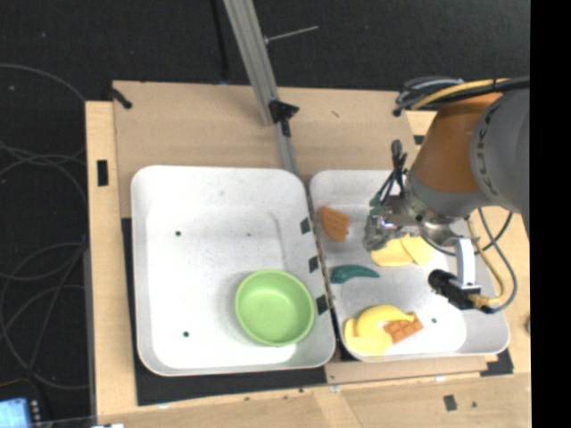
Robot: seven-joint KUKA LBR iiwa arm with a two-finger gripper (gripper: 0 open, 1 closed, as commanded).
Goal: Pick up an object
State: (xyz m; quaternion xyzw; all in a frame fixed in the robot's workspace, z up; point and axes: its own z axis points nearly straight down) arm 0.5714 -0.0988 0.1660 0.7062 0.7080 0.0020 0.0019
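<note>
Pincer (382, 231) partly over pale-yellow object (400, 253)

So the surface (196, 132) is a plain tan board, sitting over a dark floor (107, 25) with some cables (36, 203) trailing off to the left. Two shallow white bins sit right on it, side by side and touching along the middle. The left bin (205, 212) is the bigger one, the right bin (343, 185) is narrower. There's a black mat (223, 377) peeking out under their front edge. A grey metal pole (254, 52) comes down at a slant and meets the surface at the back, just behind where the bins join. A few small black marks dot the board's edges.
</note>
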